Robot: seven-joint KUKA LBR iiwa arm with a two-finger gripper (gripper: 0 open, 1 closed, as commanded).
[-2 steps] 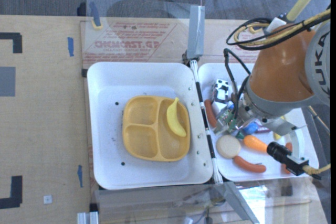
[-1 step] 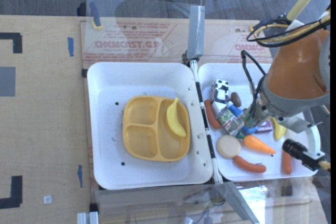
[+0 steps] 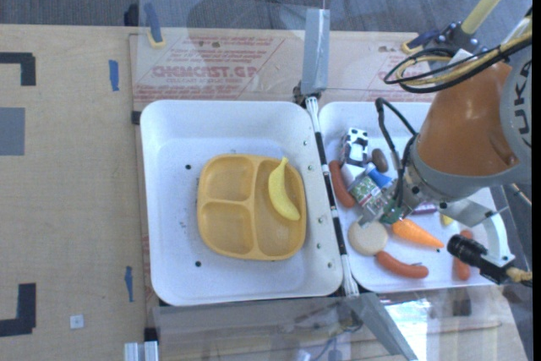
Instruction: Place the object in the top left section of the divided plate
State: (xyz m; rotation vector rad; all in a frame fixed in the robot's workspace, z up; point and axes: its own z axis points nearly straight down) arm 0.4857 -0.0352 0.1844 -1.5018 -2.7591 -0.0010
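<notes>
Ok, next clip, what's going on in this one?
The arm's gripper is down in the right bin, among toy food: a carrot, sausages and a round beige piece. Whether it has hold of anything can't be told. In the left bin the yellow divided plate already carries a banana in its large right section; its top left section awaits an object.

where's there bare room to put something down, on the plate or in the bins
On the yellow plate, the two left sections are bare; the banana lies in the right one. The left bin has open floor around the plate, widest above it. The right bin is crowded: carrot, sausage, round biscuit and more beneath the arm's hand.
</notes>
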